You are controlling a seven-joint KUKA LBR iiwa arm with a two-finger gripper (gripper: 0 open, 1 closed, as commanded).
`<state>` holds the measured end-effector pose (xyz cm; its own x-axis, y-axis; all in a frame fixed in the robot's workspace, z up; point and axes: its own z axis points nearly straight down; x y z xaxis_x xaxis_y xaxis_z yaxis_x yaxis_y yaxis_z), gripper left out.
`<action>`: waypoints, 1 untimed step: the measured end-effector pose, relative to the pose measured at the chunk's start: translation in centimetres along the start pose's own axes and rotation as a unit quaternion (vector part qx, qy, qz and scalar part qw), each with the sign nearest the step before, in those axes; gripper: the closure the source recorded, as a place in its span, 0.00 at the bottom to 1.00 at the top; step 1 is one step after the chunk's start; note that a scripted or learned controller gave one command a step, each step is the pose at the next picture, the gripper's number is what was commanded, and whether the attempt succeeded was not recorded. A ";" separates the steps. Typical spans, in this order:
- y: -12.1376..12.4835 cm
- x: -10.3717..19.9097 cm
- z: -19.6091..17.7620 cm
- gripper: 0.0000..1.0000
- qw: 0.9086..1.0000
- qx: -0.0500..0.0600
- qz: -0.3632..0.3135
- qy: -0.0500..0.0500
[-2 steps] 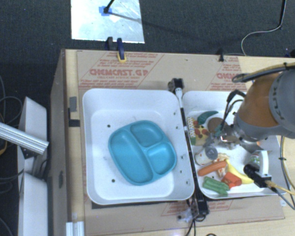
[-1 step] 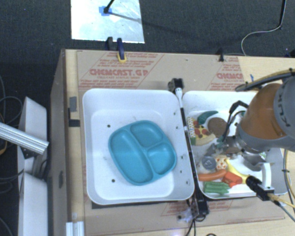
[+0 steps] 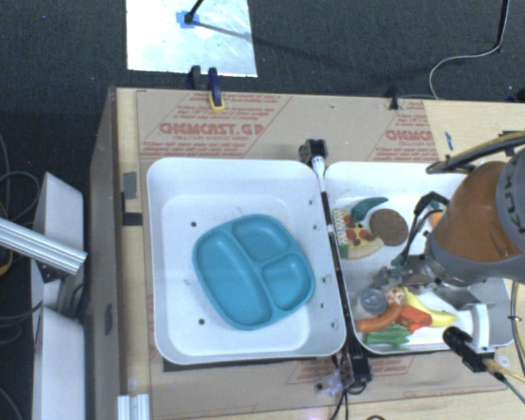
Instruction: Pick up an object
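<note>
The right bin (image 3: 394,175) holds a heap of toy food. A pizza slice (image 3: 359,237), a brown round disc (image 3: 388,226) and a teal-green piece (image 3: 367,206) lie toward its far left. Near the front lie a grey-blue round piece (image 3: 372,302), a red sausage (image 3: 378,323), an orange piece (image 3: 411,315), a yellow banana (image 3: 435,310) and a green piece (image 3: 389,336). My gripper (image 3: 392,277) is low in this bin, just above the grey-blue piece and in front of the brown disc. The arm's orange band hides the bin's right half.
The left bin (image 3: 184,191) holds a blue divided plate (image 3: 252,269) lying flat in its middle. A black divider rail (image 3: 331,234) runs between the two bins. Cardboard lies beyond the bins, and a metal bar (image 3: 31,241) sits off the bench at the left.
</note>
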<state>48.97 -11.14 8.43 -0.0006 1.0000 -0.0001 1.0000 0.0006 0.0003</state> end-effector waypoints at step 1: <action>-0.3 -2.0 0.0 0.00 1.000 -0.001 0.000 0.000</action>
<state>48.68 -13.15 8.44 -0.0006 1.0000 -0.0003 1.0000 0.0006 0.0020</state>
